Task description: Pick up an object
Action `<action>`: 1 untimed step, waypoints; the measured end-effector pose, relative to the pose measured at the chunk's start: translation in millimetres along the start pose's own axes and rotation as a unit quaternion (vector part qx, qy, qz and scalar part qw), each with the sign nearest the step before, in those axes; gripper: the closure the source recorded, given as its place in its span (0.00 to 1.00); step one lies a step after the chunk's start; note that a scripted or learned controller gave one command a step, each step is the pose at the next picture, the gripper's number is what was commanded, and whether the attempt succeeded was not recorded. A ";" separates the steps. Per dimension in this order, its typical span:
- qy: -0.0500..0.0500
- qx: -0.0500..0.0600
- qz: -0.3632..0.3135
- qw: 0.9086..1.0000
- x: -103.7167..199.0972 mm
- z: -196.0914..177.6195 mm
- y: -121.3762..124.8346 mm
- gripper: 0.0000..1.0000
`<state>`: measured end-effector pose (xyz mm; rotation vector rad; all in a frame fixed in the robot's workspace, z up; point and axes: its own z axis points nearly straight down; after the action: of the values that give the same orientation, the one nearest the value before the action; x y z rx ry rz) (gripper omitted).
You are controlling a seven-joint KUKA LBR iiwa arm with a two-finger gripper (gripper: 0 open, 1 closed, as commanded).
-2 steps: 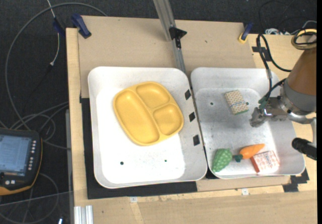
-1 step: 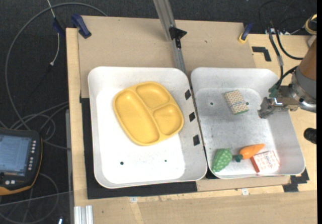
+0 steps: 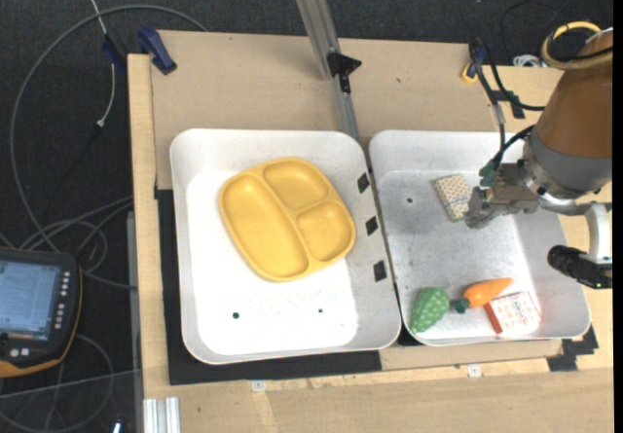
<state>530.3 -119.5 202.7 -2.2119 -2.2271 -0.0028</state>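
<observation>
Left bin (image 3: 195,256) holding yellow divided plate (image 3: 285,217), right bin (image 3: 409,227) with patterned block (image 3: 452,196) upper centre beside gripper (image 3: 477,215), finger opening unclear, green toy (image 3: 429,308), carrot (image 3: 484,292), red-white box (image 3: 513,312) lower right

plate (image 3: 285,219): plain yellow
bins (image 3: 195,256): white
carrot (image 3: 484,291): orange, green stem
block (image 3: 452,195): pale, finely speckled, perhaps checked
box (image 3: 513,312): orange-red and white
lump (image 3: 429,308): green
arm (image 3: 576,120): orange over grey

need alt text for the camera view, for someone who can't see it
A robot gripper sits low in the right bin beside a small patterned block, with a green toy, carrot and red-and-white box nearer the front. The left bin holds a yellow divided plate.
</observation>
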 end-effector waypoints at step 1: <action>0.000 0.001 0.000 1.000 50.5 -6.3 -8.9 1.00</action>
<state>521.0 -69.1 209.2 -2.2104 -2.2261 -0.0022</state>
